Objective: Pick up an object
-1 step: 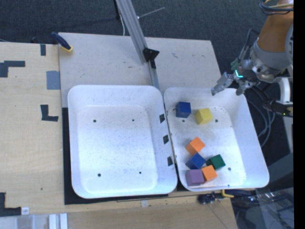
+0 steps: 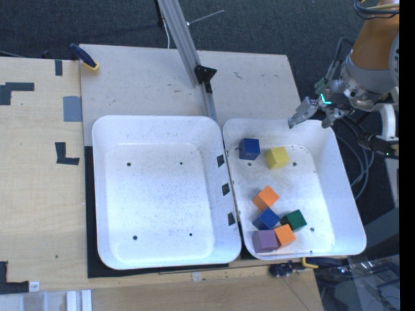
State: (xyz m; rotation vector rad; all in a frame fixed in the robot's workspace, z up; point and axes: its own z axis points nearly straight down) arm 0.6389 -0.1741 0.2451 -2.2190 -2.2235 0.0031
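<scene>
1 camera, seemingly overhead, slanting onto bins point(image 2: 104, 131).

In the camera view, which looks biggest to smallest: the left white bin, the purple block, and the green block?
1. Left white bin, by far the largest.
2. Purple block.
3. Green block, which looks a bit smaller, though the blue block may hide part of it, so these two are close.

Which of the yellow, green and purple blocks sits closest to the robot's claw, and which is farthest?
Measured from the gripper at the right bin's upper right corner:
1. Yellow block, near the bin's top, just below-left of the gripper.
2. Green block, lower down, in the cluster.
3. Purple block, at the bin's bottom edge.
</scene>
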